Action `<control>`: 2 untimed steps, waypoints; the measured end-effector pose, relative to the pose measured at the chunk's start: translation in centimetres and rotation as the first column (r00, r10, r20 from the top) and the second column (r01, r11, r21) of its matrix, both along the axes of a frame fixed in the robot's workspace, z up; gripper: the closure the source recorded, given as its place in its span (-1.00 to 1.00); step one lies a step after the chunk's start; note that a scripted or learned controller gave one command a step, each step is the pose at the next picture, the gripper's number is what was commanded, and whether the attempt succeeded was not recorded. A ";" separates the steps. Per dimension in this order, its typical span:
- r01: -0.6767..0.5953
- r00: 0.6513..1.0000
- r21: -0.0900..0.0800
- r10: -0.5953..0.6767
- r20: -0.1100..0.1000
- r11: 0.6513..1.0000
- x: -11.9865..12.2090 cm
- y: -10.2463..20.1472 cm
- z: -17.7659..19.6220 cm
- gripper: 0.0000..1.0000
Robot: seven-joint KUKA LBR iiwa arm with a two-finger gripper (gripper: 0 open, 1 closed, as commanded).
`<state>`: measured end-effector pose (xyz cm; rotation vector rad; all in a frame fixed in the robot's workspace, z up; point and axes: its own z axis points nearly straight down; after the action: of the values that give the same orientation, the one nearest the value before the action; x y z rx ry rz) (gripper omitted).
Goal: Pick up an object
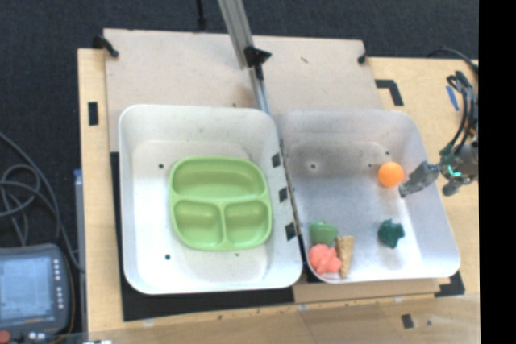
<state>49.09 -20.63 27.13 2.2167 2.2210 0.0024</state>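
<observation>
Gripper (434, 178) hovers at the right bin's (435, 250) right rim, fingers seemingly spread and holding nothing, just beside the orange ball (391, 174); approach step, next needs lowering around it.

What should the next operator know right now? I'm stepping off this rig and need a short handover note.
Pincer: at the right bin's right rim, beside the orange ball; nothing is seen held, and whether it is open or shut cannot be told.
Right bin: orange ball near the right wall, dark green object below it, and a green piece, a pink piece and a tan cone clustered at the front left corner.
Left bin: a green divided plate.
Done: no pick yet.
Left: grasp and lift one object; the ball looks nearest.
</observation>
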 end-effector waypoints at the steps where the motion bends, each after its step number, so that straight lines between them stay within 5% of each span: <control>1: 0.001 1.000 0.001 -0.001 -0.005 1.000 -0.1 0.9 -5.3 -1.00; 2: 0.004 1.000 0.001 -0.004 -0.006 1.000 0.5 1.7 -10.7 -1.00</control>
<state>49.60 -18.93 16.45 2.2247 2.2205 -0.0026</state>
